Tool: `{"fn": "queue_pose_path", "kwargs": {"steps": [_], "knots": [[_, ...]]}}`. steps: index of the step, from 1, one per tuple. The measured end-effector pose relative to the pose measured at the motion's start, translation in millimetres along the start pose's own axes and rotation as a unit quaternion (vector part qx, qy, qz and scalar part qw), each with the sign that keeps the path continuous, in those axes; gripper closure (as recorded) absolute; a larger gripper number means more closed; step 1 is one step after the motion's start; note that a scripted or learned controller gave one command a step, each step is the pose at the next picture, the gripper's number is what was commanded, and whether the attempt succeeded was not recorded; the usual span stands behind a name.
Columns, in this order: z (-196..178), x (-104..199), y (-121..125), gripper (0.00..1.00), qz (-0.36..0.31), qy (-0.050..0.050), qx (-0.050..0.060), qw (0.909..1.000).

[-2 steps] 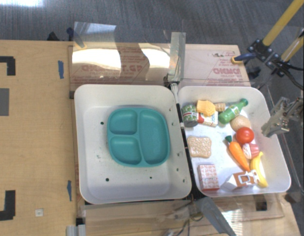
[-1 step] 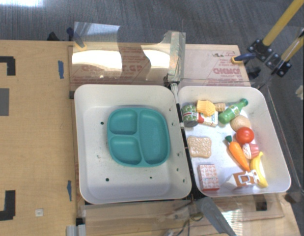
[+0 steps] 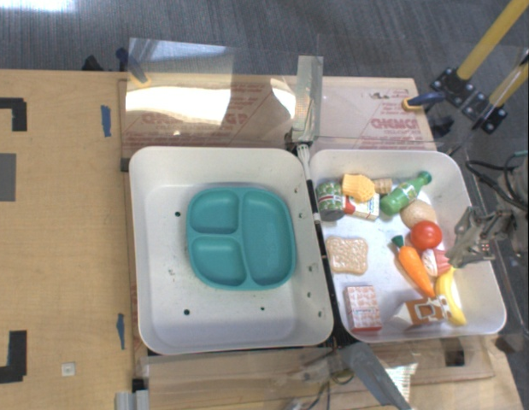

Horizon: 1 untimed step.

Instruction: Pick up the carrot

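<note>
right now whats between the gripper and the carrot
In the camera view, the red tomato and a red-and-white item lie between the gripper and the carrot.

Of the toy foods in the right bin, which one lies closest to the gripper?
The yellow banana: it lies along the bin's right side, just below the gripper. The carrot and tomato sit farther left.

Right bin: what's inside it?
Right bin holds a carrot, tomato, banana, green bottle, can, cracker and small boxes. Items beneath the pile are covered.
</note>
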<state>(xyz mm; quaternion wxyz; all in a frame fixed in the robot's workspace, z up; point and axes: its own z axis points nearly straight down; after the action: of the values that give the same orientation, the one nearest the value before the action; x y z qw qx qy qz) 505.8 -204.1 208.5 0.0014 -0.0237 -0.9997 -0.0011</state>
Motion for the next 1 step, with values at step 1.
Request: {"fn": "queue_pose_path", "kwargs": {"steps": [1], "knots": [[-130.3, 14.4, -20.7, 1.0, 0.027, -0.008, 0.003, 0.9996]]}}
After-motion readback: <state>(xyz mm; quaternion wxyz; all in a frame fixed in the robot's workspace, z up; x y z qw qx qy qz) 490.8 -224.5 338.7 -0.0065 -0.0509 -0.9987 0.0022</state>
